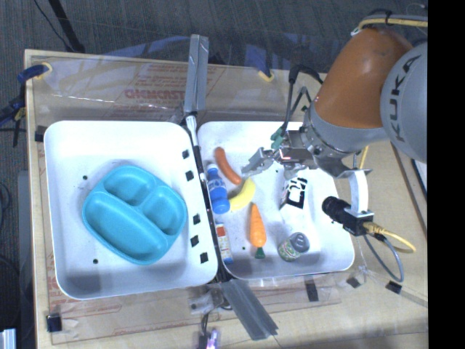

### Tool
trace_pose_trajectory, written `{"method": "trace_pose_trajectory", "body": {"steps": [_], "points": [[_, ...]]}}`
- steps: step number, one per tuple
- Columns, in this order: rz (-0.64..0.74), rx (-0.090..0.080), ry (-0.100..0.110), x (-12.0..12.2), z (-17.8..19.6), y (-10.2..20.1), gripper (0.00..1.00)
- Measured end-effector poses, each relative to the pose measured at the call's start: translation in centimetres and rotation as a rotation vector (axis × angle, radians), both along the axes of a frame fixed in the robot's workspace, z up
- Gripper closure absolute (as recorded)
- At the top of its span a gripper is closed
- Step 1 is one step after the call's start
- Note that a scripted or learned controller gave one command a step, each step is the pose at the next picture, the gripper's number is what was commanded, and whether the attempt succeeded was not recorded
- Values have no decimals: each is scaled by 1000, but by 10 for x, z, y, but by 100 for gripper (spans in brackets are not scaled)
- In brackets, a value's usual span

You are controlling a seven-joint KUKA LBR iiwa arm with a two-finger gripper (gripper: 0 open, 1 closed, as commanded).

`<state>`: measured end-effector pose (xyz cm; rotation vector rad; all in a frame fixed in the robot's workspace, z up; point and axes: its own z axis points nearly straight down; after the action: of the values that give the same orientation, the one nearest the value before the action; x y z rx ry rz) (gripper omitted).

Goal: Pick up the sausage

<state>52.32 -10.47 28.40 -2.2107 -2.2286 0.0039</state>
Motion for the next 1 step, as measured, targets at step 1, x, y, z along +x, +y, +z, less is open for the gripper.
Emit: {"method": "trace_pose_trajectory", "body": {"steps": [1], "points": [[-209,-3,0,-2,-155,5,0]]}}
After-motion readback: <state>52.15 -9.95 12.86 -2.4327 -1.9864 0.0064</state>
